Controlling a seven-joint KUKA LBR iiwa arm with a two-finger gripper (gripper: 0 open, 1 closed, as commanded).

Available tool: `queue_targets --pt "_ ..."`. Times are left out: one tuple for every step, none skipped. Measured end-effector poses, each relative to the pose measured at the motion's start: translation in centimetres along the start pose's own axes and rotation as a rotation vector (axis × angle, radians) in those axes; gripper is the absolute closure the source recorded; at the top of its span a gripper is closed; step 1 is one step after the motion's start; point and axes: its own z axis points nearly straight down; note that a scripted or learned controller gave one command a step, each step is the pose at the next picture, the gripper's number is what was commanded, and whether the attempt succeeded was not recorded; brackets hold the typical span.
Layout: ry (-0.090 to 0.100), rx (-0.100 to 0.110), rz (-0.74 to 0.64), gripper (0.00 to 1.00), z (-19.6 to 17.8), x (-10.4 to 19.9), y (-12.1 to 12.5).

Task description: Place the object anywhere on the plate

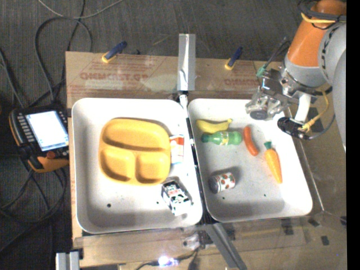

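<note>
- Camera view: two white bins sit side by side on a wooden bench [135, 75].
- The left bin [84, 167] holds a yellow plate [135, 149] with three sections. Nothing lies on the plate.
- A small red and white carton [177, 147] sits just beside the plate's right edge.
- A little milk carton with black spots [176, 197] lies near the plate's lower right corner, by the bin's front wall.
- The right bin [253, 198] holds the toy food.
- A yellow banana [212, 126] lies near the top left, touching a green bottle [223, 138] just below it.
- A small red-orange chili [251, 142] lies to the right of the bottle.
- An orange carrot [273, 162] with a green top lies farther right.
- A little can with red dots [223, 181] lies on its side near the middle.
- The gripper [263, 107] hangs over the top right corner of the right bin. Its fingers are too hard to see, so open or shut cannot be told. Nothing shows between them.
- Two blue and yellow clamps [114, 51] hold the bench's far edge.
- A tablet with a lit screen [40, 131] lies on the dark floor to the left, with cables around it.
</note>
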Motion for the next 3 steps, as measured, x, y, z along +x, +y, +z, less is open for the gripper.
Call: queue_targets --pt "0.005 0.002 0.054 1.00 -1.6 6.3 1.0" --pt "0.004 0.002 -0.099 1.00 1.6 13.5 -1.9" --pt "0.004 0.002 -0.137 1.00 -0.7 20.0 -8.6"
